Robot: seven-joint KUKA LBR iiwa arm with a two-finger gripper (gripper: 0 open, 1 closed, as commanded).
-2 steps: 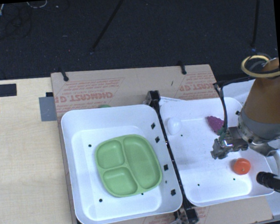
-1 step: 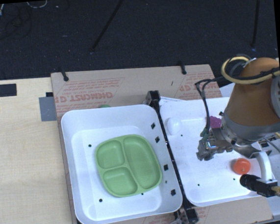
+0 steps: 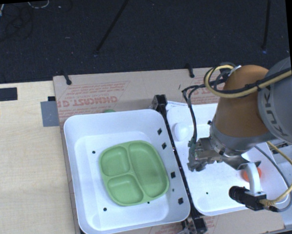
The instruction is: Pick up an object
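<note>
My gripper [image 3: 197,160] hangs low over the left part of the right bin [image 3: 216,205], close to the divider between the bins. The grey arm with its orange band covers much of that bin. A small orange-red object [image 3: 258,171] peeks out on the bin floor to the right of the gripper, partly hidden by the wrist. A pale white rounded object [image 3: 180,131] lies near the bin's far left corner, just beyond the gripper. I see nothing between the gripper and the bin floor.
The left bin [image 3: 82,146] holds a green plate [image 3: 134,171] with three compartments, lying flat in its middle. A black divider strip [image 3: 173,157] runs between the two bins. Cardboard lies under both bins.
</note>
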